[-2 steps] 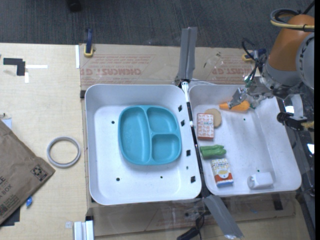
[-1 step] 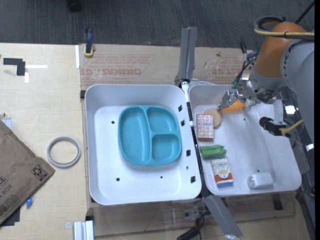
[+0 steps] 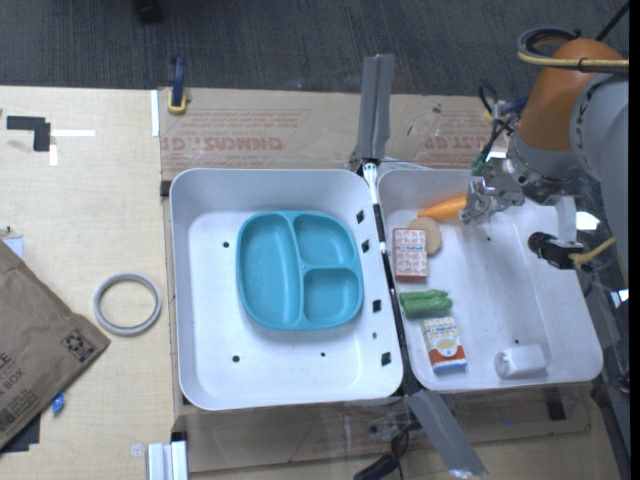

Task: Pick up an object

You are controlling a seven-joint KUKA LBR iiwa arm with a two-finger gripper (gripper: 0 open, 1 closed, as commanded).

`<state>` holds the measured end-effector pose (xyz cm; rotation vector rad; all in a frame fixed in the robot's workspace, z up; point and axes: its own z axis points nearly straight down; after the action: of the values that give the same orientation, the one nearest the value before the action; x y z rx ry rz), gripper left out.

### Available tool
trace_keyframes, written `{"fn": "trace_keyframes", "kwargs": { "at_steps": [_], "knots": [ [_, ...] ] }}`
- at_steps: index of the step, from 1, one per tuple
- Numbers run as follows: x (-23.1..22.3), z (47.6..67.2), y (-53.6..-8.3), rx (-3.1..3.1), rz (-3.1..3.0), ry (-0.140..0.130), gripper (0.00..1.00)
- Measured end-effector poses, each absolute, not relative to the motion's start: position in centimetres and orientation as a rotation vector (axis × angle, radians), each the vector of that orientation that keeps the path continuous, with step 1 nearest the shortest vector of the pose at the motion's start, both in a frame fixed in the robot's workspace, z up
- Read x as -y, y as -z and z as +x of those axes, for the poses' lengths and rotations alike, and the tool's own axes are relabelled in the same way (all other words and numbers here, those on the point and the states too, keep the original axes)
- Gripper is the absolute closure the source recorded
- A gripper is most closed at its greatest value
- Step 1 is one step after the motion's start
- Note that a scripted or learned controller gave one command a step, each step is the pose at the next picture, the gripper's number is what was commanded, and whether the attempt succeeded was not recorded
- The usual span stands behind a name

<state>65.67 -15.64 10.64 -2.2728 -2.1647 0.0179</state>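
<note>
My hand (image 3: 484,204) sits low in the right bin (image 3: 560,298), just beside the carrot (image 3: 443,208) at its far left end; I cannot tell whether it is apart or together. The carrot looks a light, stiff, smooth toy, likely slippery; I would take it across its thick middle; the cartons' print is too small to read

KUKA arm (image 3: 600,118): grey rounded casing, smooth, light-coloured. Orange band (image 3: 552,103) above the wrist, broad and bulbous. Black cable (image 3: 560,40) looped over the top of the band, with a yellowish line running alongside. Wrist section below the band is metallic grey with small dark parts and thin black wires. Gripper (image 3: 480,206) small, dull silver-grey, detail blurred. 1 black curved fitting (image 3: 550,248) lower on the arm.
</note>
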Motion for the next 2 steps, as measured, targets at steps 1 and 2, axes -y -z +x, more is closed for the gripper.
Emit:
{"fn": "trace_keyframes", "kwargs": {
  "at_steps": [1, 2],
  "knots": [
    [16.98, 62.97, -9.17, 2.364, -2.068, -0.001, 1.0],
    [16.98, 62.97, -9.18, 2.364, -2.068, -0.001, 0.0]
  ]
}}
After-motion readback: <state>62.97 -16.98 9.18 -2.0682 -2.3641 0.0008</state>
